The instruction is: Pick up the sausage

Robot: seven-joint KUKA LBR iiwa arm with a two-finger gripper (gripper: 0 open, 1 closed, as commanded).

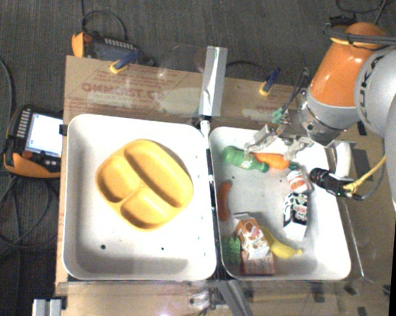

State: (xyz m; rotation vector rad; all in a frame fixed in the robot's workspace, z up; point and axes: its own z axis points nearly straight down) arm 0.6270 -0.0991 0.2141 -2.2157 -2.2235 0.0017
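Two shallow white bins sit side by side on the tabletop (pixel 121 89), seen from above. The left bin (pixel 74 239) holds a single yellow divided plate (pixel 145 183), lying near its centre. The right bin (pixel 333 265) is crowded: the sausage (pixel 224 199), a small reddish piece, lies lengthwise against the bin's left wall, apart from the other items. Below it, at the near edge, a small green item (pixel 234 249) rests just beside an orange-and-white carton (pixel 254 247), with a yellow banana (pixel 283 249) touching the carton's right side. Toward the far end, a green bottle (pixel 245 159) lies on its side, touching an orange carrot (pixel 275 160). A black-and-white milk carton (pixel 297 205) lies further right. The grey-and-orange arm (pixel 351 64) reaches in from the right, its gripper (pixel 276 145) poised with fingers spread directly over the carrot and bottle, well apart from the sausage and pinching nothing.
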